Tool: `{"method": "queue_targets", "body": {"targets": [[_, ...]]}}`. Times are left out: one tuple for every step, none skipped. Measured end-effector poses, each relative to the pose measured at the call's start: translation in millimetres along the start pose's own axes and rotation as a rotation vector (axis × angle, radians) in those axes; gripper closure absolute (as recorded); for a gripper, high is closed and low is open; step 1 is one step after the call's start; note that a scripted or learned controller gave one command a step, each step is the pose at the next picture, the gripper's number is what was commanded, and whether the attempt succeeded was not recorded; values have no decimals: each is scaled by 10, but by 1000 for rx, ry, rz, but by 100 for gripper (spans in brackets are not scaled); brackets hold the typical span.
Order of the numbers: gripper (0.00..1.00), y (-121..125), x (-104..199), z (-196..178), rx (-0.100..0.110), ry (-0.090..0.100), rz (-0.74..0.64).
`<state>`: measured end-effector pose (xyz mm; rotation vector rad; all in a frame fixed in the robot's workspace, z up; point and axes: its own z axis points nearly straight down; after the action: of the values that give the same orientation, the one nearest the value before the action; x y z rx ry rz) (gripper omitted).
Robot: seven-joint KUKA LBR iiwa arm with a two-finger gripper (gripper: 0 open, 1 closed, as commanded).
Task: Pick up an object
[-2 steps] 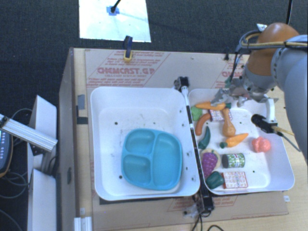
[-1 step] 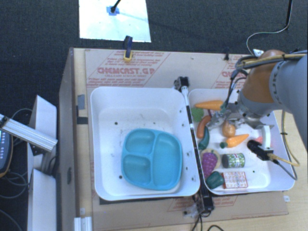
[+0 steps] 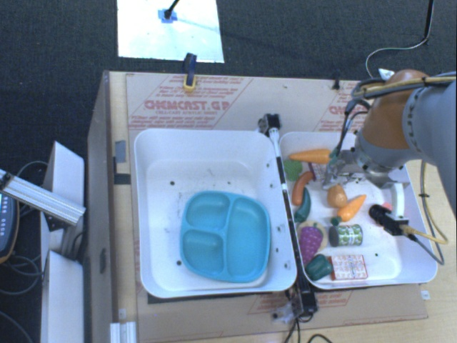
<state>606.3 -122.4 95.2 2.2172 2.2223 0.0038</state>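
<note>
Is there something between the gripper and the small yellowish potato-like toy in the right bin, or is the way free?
Nothing visible lies between them. The gripper hangs just above the yellowish potato-like toy in the right white bin. The neighbours crowd it, though: an orange toy carrot touches its right side, and a red-orange toy pepper lies to its left.

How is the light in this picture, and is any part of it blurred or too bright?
In the camera view the light is even and soft, with faint shadows inside the left bin. The white sheet on the dark floor is washed out. The blue plate carries a mild sheen. The small toys in the right bin look slightly soft, and the gripper is too indistinct to read.
</note>
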Motion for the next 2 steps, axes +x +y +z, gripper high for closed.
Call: {"method": "queue_targets", "body": {"targets": [[100,114,763,-909,-2,1,-3],[100,99,244,-1268,0,-2,1]]}}
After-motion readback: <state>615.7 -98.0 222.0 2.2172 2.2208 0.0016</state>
